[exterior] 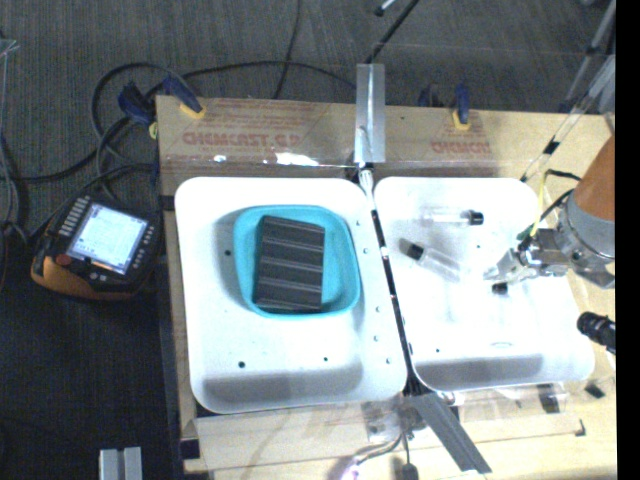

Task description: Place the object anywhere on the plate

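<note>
in the left bin (200,268), left of centre in the frame, a dark ribbed block (290,263) already lies on the blue plate (345,268), while the right bin (470,353) holds two clear syringe-like tubes with black caps, one (452,216) near its upper middle and another (428,255) just below and to the left of it, both well apart from the plate. a handheld controller with a lit screen (100,240) sits on the floor at the left edge, with cables running up from it. the arm (590,208) reaches in from the right edge at mid-height and its gripper (508,273) hangs low over the right side of the right bin, with nothing visibly between its fingers, though i cannot tell whether they are spread or closed.
</note>
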Action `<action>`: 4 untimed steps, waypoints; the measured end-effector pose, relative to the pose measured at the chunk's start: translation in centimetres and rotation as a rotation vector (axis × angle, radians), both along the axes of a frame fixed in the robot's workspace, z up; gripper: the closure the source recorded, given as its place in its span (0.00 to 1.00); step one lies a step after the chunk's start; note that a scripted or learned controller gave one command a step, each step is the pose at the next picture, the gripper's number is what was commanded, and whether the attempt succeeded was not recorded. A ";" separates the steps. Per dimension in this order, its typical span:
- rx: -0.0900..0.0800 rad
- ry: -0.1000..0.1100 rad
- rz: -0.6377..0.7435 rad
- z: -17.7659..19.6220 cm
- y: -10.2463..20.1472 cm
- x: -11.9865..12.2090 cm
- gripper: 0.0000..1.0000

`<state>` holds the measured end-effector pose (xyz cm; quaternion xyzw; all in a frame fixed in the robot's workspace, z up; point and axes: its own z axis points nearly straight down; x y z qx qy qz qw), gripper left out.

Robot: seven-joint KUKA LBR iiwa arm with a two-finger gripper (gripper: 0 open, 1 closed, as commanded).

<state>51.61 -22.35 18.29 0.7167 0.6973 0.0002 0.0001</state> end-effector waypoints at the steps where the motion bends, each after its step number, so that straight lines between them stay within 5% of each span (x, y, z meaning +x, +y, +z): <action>1: 0.000 0.000 0.000 0.0 0.0 0.0 0.00; 2: 0.000 0.004 -0.280 -3.2 7.2 -1.7 0.00; 3: -0.001 0.002 -0.122 1.2 2.9 -1.4 0.00; 4: -0.001 -0.004 -0.452 -5.1 6.6 -3.1 0.00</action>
